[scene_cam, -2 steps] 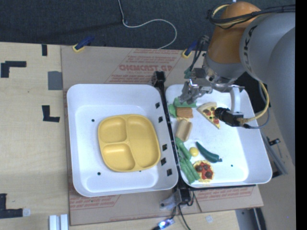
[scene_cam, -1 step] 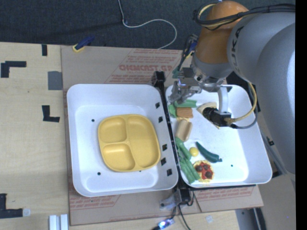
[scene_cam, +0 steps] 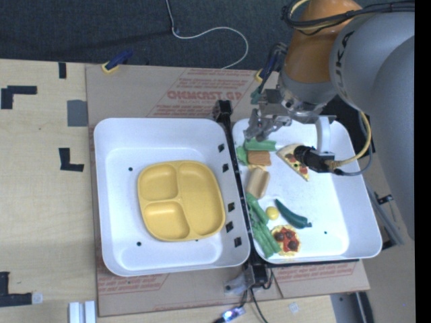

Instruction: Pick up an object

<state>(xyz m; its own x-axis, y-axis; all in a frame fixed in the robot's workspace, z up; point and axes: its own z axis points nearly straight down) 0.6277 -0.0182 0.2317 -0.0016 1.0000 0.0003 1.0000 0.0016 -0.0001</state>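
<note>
My tool [scene_cam: 264, 130] hovers right at the green bean [scene_cam: 260, 145], lying crosswise just below it in the right bin [scene_cam: 337, 207]; apart or together, I can't tell.

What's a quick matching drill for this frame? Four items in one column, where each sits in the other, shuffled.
Items
1. yellow divided plate
2. small yellow ball
3. pizza slice
4. gripper

Places
A. right bin, toward the view's bottom, beside the dark green piece
B. over the right bin's top left corner, above the light green piece
C. middle of the left bin
D. right bin, toward the view's top, right of the brown toast

Pairs: 1-C, 2-A, 3-D, 4-B
</note>
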